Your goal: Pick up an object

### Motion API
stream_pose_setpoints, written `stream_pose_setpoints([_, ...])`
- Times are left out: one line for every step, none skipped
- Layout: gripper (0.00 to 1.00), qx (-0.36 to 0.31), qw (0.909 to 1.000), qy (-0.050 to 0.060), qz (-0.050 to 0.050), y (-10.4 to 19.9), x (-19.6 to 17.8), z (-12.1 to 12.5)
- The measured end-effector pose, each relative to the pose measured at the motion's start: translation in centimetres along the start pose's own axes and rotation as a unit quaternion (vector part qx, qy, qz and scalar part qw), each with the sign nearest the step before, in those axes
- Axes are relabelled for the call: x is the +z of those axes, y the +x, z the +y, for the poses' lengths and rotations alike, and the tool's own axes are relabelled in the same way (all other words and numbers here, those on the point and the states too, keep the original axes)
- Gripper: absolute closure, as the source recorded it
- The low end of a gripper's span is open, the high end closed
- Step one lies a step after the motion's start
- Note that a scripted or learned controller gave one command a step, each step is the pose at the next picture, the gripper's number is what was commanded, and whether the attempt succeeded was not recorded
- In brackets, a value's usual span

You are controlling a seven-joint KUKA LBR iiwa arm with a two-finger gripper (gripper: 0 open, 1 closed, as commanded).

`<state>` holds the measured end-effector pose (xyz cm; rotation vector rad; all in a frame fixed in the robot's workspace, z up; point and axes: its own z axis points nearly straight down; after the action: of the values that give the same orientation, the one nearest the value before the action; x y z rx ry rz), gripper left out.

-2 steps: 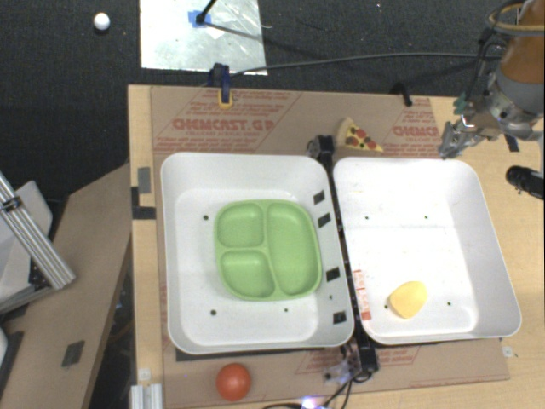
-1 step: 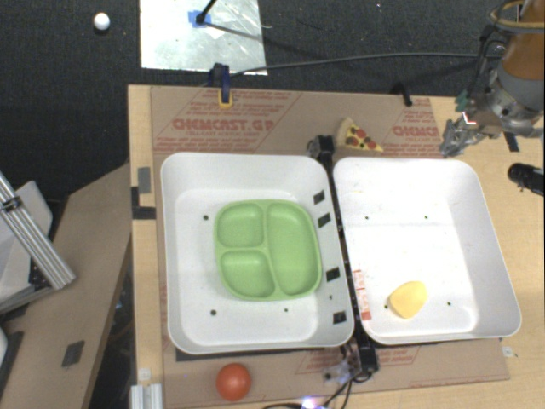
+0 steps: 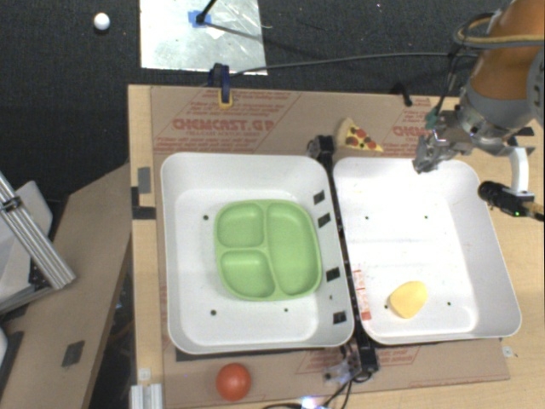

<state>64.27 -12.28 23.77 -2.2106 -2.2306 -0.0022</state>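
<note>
Camera view: gripper (image 3: 423,162) at the right bin's (image 3: 443,228) far rim, nothing picked yet.
Whether the jaws are parted or closed I cannot tell; no object sits between them. A yellow lemon-like object (image 3: 407,298) lies at six o'clock in that bin, well apart from the gripper, with open floor between and the near wall close behind. Approach and grasp remain.

The grey arm enters at two o'clock — orange band uppermost; its pincer (image 3: 424,162) points downward, toward seven o'clock.
</note>
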Motion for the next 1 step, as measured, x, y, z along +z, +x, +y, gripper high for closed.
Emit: stream_pose_setpoints([1.00, 0.000, 1.0000, 0.000, 0.000, 4.14, 1.04, -2.26])
